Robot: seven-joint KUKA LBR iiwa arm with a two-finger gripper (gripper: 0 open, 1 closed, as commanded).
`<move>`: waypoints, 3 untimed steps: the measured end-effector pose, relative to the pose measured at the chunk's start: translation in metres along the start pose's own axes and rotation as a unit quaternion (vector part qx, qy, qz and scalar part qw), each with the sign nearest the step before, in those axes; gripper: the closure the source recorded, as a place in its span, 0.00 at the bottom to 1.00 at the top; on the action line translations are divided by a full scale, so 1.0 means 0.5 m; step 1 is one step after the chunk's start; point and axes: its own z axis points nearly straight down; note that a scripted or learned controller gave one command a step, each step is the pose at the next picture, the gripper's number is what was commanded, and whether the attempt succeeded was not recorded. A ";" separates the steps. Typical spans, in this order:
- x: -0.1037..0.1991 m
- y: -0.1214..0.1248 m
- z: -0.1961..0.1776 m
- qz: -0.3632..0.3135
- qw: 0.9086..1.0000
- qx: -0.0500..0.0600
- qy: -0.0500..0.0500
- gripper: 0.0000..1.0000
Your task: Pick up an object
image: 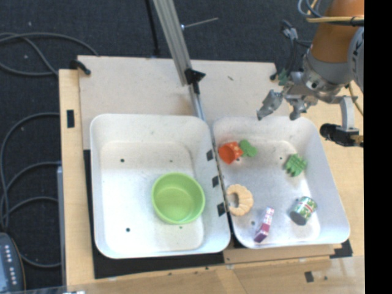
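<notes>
My gripper [283,108] hangs above the far rim of the right bin [331,182], its two fingers spread apart with nothing between them. Below it in that bin lie an orange toy with a green tip [231,152], a green spiky toy [295,165], a tan ring-shaped toy [239,199], a small pink and white packet [264,225] and a grey-green can [303,210]. A green bowl [178,197] sits in the left bin [116,164].
A slanted aluminium bar [174,35] rises from the bench behind the bins, ending at a black clamp [195,76]. Black clips [215,179] sit along the divide between the two bins. Cables lie on the dark floor at left.
</notes>
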 end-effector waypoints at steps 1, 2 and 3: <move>-0.001 0.000 0.000 0.000 1.000 0.000 0.000 0.00; -0.010 0.002 0.085 0.002 1.000 0.002 -0.001 0.00; -0.004 0.000 0.171 0.002 1.000 0.002 -0.001 0.00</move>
